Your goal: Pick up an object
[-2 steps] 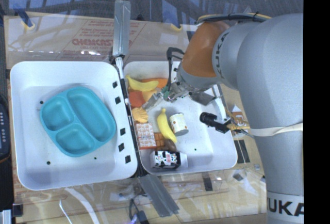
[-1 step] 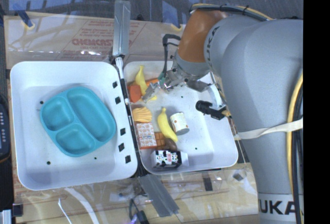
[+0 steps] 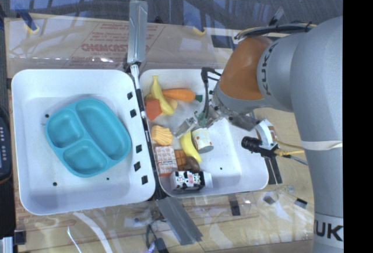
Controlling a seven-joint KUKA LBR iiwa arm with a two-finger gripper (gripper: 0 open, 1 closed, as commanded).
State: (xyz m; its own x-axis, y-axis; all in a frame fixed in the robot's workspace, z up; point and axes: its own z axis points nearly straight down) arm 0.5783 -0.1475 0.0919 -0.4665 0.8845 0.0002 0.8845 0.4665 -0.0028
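Note:
My gripper point(image 3: 198, 125) reaches into the right bin point(image 3: 250, 171) from the right and hangs low over its middle. Just below it stands a small white can with a tan label point(image 3: 203, 140), next to a yellow banana-shaped toy point(image 3: 189, 147). I cannot tell whether the gripper touches the can. Towards the back of the bin lie an orange carrot point(image 3: 179, 94), a second yellow banana point(image 3: 158, 94) and a red-orange piece point(image 3: 152, 109). Near the front lie a waffle-like cracker point(image 3: 162, 135), a small printed box point(image 3: 166, 158) and a black-and-white carton point(image 3: 187, 179).
The left bin point(image 3: 29, 94) holds a blue divided plate point(image 3: 87, 136). A grey divider with black clips point(image 3: 137, 129) runs between the two bins. The arm's large grey and orange body point(image 3: 274, 77) covers the right bin's back right corner.

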